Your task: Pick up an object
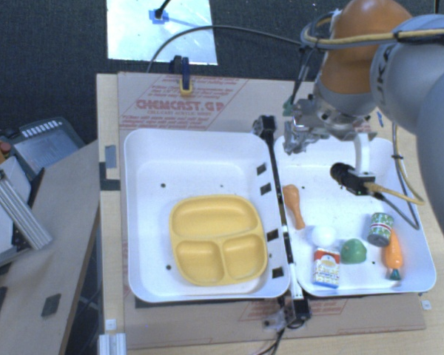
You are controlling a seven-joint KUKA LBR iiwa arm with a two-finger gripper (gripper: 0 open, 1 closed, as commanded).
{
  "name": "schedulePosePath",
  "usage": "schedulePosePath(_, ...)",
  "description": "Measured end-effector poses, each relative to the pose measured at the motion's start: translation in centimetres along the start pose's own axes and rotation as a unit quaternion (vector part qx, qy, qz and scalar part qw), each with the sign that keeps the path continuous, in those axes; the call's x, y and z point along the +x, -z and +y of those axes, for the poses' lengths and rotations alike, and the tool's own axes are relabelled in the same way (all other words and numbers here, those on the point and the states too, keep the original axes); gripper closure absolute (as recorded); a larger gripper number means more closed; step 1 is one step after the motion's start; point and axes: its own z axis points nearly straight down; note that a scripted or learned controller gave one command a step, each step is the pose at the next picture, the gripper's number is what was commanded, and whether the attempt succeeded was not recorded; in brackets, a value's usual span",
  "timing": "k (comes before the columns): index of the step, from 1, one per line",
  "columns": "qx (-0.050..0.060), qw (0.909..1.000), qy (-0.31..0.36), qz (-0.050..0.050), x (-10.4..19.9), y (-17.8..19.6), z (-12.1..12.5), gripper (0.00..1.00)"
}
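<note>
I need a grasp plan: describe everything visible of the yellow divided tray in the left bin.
The yellow divided tray looks like moulded plastic with rounded corners, one long compartment above two smaller ones. It lies flat, right way up, slightly rotated, on the floor of the left bin, toward its near right corner. Its compartments hold nothing, and only the bin touches it.

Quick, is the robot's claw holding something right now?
Gripper: above the far end of the right bin, nothing seen in it; open or shut cannot be told.

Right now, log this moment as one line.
arm: over right bin rear | gripper: above floor, nothing seen held | right bin: small items at front | left bin: yellow tray
</note>
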Motion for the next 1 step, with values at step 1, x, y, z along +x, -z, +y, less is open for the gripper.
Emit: schedulePosePath(1, 0.0, 1.0, 0.0, 0.0, 6.21, 0.62, 0.33, 1.0)
